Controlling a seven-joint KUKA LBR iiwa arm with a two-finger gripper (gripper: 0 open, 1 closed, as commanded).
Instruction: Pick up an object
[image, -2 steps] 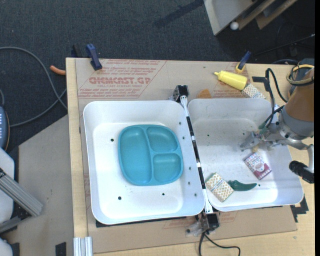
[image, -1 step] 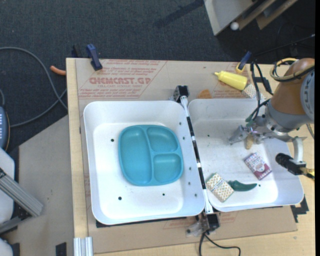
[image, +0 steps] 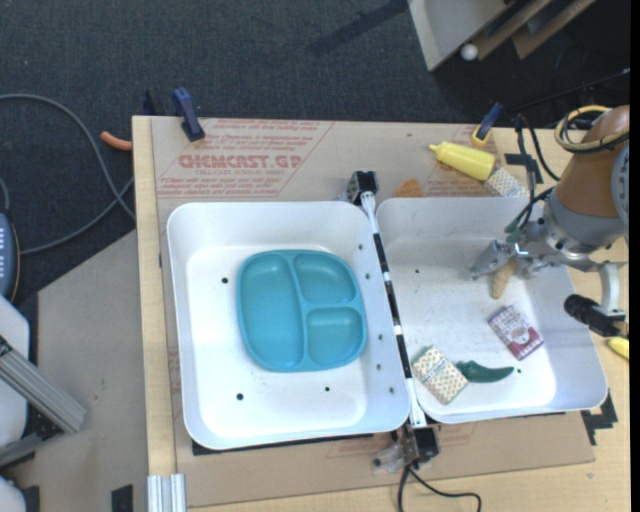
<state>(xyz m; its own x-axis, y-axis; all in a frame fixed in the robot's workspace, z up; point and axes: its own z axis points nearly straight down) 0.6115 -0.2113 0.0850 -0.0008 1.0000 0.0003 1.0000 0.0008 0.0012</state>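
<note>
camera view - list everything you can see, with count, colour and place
bins: 2, white, side by side on the bench
divided plate: 1, teal, middle of left bin
patterned packet: 1, red and white, right bin
checked block: 1, tan, right bin's near edge
green pepper-like toy: 1, green, beside the checked block
tan piece: 1, under the gripper
yellow bottle: 1, on the board behind right bin
blue clamps: 2, board's far edge
arm: 1, grey and orange, from the right
gripper: 1, low over right bin
</note>
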